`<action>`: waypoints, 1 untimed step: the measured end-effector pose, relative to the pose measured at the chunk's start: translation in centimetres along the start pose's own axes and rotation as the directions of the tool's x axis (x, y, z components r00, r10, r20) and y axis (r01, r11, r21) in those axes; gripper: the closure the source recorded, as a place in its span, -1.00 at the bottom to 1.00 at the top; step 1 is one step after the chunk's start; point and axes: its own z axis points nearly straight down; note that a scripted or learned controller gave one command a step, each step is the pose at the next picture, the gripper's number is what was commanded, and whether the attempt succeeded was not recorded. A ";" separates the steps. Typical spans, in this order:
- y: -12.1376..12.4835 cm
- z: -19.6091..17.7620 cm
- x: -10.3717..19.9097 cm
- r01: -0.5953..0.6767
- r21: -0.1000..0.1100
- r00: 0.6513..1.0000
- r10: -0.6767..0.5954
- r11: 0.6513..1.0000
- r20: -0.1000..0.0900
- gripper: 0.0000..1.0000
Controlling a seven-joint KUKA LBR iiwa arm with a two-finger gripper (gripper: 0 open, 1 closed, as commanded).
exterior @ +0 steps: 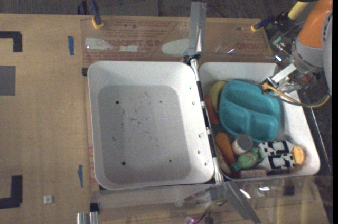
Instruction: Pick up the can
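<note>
The arm (315, 40) is grey metal with an orange band (317, 19), plus yellow cables (296, 100) looping off the wrist.

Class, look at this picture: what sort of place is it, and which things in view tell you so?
Probably a robotics lab bench. A robot arm reaches over two white bins clamped to a wooden board, the right-hand one holding toy food and a teal tray.

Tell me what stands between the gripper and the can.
The teal tray lies between them: the gripper sits at the tray's upper right edge, while the can stands just past its lower edge. The carrot and green bottle crowd the can, which is open from above.
</note>
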 end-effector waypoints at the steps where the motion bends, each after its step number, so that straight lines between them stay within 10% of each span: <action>1: 0.0 -5.7 -1.3 -0.448 0.001 0.894 0.448 0.894 0.001 1.00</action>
